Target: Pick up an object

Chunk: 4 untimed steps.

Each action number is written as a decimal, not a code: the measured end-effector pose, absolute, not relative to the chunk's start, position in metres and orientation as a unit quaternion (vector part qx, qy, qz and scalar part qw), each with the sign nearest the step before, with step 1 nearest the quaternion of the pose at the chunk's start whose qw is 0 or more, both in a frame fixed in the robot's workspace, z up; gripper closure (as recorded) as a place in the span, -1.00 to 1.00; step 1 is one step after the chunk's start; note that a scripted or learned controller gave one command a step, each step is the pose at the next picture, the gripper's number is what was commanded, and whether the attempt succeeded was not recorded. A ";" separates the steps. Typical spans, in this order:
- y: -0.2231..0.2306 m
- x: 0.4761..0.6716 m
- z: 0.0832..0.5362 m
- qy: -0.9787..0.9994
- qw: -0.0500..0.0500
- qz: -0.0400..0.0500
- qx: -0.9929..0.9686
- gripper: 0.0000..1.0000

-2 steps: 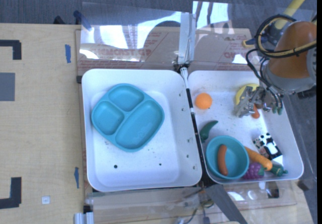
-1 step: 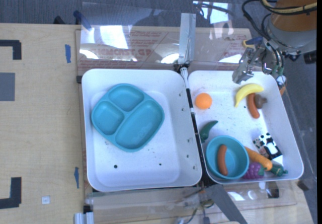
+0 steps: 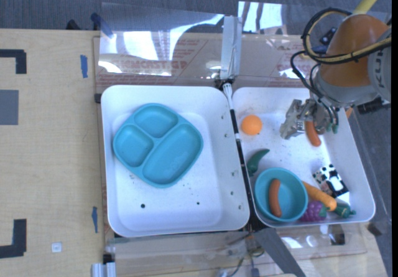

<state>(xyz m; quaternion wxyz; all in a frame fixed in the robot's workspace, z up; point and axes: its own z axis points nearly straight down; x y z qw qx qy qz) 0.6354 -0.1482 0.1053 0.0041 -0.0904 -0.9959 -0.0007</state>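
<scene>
The step in hand looks like the reach and close: the hand (image 3: 306, 121) is low in the right bin (image 3: 357, 164), up and to the right of the blue bowl (image 3: 281, 195), with its metal fingers (image 3: 292, 121) pointing down toward the bin floor. A small red-orange sausage (image 3: 313, 133) lies touching or just under the fingers' right side; it seems the likeliest target. Whether it sits between the fingers or merely beside them cannot be told from this slant, nor can how far the fingers are spread, so no grasp can be claimed.

The next move, as I judge it, calls for the fingers to straddle the sausage squarely, close, and lift straight up. The piece is small and round, so it may roll or slip out.

The arm (image 3: 348, 51) comes in from above and to the right of the bowl, its orange band bulking over the bin's far corner, wrist bent steeply down.

Other candidates: an orange ball (image 3: 251, 125) above and left of the bowl, a green piece (image 3: 257, 159) just above its rim, a second sausage (image 3: 275, 198) inside it, and a carrot (image 3: 320, 195), grapes (image 3: 314, 210) and a black-and-white toy (image 3: 329, 179) to its right.
</scene>
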 end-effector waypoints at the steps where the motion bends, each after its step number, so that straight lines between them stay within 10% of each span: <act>1: -0.104 0.661 0.221 -0.986 -0.009 -0.001 -0.164 1.00; 2: -0.108 0.623 0.100 -0.999 -0.006 0.000 -0.036 1.00; 3: -0.180 0.623 0.089 -0.997 -0.006 0.002 0.082 1.00; 4: -0.178 0.623 0.088 -0.997 -0.005 0.001 0.082 -1.00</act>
